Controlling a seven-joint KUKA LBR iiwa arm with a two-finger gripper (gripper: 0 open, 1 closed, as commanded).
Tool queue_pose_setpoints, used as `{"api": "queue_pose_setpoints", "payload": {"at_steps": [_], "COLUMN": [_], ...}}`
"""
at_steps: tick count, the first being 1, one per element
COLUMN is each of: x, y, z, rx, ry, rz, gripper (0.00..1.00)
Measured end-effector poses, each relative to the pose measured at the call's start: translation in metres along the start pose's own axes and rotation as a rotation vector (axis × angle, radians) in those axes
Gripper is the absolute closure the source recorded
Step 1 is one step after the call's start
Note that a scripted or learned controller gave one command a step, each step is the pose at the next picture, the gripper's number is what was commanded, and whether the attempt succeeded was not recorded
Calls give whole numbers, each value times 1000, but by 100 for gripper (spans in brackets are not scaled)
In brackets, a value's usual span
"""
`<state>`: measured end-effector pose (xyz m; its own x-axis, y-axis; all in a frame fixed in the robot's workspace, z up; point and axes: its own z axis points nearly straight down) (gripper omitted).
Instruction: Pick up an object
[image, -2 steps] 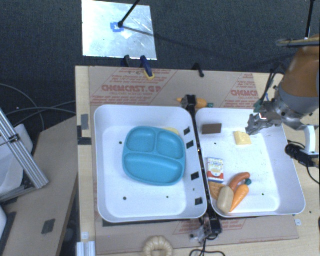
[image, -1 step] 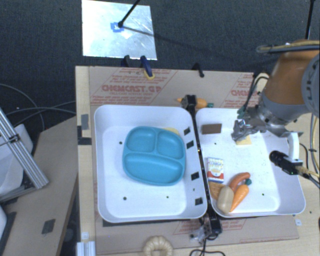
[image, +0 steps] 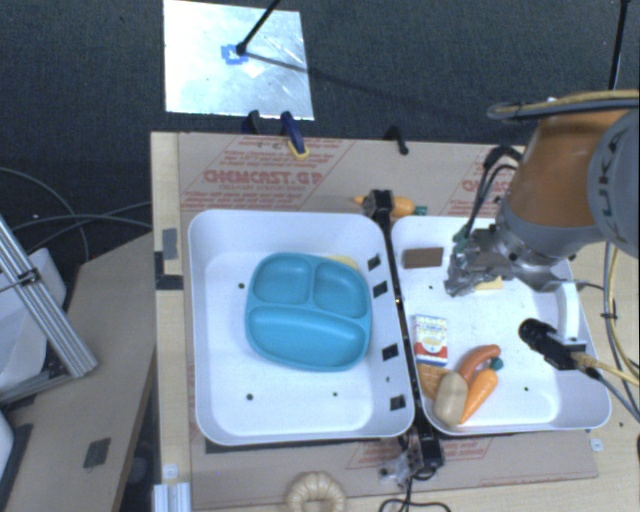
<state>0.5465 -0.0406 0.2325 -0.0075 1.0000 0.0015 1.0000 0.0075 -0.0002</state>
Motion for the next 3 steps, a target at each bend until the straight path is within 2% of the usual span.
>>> {"api": "queue_pose_setpoints", "payload": {"at_steps": [1,2,3], "x": [45,64,62], "y": [-29,-62,-49], "z": [15,7,7], "rx": [2,1,-2], "ry": [1,0,-1], "rz": [-1,1,3], "gripper": [100,100,100]}}
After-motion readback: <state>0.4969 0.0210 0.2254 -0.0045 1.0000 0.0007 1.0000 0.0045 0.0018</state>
